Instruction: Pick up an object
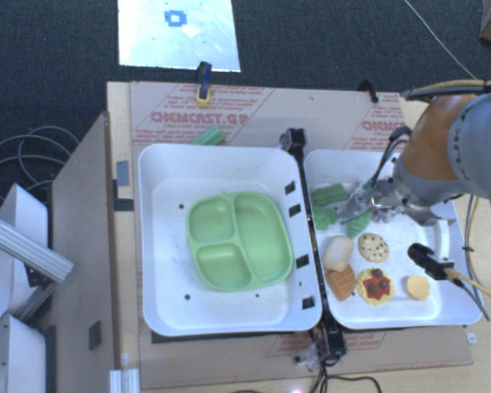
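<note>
My gripper (362, 207) is low in the upper left part of the right bin (393, 160), the arm reaching in from the right. It sits right over a cluster of green toy vegetables (328, 195), touching or just above the piece nearest it (350, 219). Below the gripper lies a chocolate-chip cookie (373, 246). A cream bun (337, 252) and a brown toast piece (341, 282) lie at the bin's lower left. A round tart with red topping (376, 286) and a small yellow piece (417, 287) lie along the front.
The left bin (159, 219) holds a light green divided plate (239, 240). A black divider with clips (299, 211) separates the two bins. Cardboard lies under both bins, and a green scrap (207, 137) sits behind the left bin.
</note>
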Robot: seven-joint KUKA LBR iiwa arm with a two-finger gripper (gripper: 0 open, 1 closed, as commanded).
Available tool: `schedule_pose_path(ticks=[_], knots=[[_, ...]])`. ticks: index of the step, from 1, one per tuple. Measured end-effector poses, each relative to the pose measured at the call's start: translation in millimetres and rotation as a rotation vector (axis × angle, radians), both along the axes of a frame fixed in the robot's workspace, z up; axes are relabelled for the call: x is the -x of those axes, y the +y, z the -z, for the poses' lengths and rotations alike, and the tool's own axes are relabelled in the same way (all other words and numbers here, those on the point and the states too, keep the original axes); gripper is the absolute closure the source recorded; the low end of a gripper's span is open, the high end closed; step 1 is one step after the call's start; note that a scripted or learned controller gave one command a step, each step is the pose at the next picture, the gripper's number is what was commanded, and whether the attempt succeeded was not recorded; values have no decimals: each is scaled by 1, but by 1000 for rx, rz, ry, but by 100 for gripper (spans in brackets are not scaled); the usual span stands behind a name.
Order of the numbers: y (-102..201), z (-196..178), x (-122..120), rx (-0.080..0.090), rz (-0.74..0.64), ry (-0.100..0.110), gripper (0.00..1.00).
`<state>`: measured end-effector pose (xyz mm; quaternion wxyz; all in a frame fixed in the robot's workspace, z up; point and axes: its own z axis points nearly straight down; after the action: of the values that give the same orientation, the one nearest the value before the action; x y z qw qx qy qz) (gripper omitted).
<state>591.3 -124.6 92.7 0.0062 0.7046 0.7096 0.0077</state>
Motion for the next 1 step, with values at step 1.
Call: schedule_pose_path(ticks=[1], knots=[[-2, -7, 6, 2, 2, 15, 100]])
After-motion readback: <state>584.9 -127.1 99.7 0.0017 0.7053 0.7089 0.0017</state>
